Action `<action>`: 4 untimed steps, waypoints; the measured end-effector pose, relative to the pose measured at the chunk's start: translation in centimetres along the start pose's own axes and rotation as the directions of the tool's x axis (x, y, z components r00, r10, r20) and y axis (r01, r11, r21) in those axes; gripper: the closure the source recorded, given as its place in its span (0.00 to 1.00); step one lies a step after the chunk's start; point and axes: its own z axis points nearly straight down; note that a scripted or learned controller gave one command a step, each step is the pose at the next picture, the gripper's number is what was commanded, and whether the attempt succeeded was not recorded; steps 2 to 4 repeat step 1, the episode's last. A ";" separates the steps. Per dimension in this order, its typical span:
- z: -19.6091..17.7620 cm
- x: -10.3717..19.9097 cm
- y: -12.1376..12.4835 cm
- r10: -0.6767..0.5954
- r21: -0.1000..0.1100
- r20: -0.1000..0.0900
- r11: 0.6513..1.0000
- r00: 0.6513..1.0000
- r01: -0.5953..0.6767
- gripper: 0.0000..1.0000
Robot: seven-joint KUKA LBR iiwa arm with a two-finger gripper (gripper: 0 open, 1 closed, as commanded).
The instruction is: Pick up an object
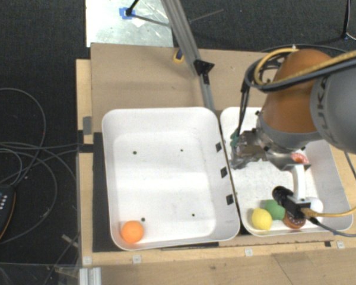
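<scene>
The left bin point(160, 159) carried one thing, an orange ball point(131, 231), lying in its near-left corner and well apart from the arm. The rest of that bin's floor was bare apart from a few small dark spots.

The gripper point(244, 152) was over the right bin point(332, 177), close to the bin's left wall and about midway along it. It was seen from above under the bulk of the wrist, so it could not be told whether it was open or closed. No object showed in its hold.

A small cluster lay along the right bin's near edge. A yellow ball point(261, 219) sat near the near-left corner, with a green object point(276, 209) touching it on the right. Just beyond that was a dark reddish object point(294, 222), possibly a third ball, though it was half hidden by the robot's own hardware. All three rested on the bin floor, nearer the near edge than the gripper was.

By this showing the pick was not yet done, since every object lay in a bin and none was raised. The gripper was in the right bin but not over the cluster. What remained was to bring it above one object, lower it, close on it and lift it clear. The yellow ball looked the most exposed candidate.
</scene>
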 end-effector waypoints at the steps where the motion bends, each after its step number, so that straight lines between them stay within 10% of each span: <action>1: 0.8 6.0 0.7 -0.001 -0.001 0.000 1.000 1.000 0.001 1.00; 4: 0.8 6.0 0.7 -0.001 -0.001 0.000 1.000 1.000 0.001 1.00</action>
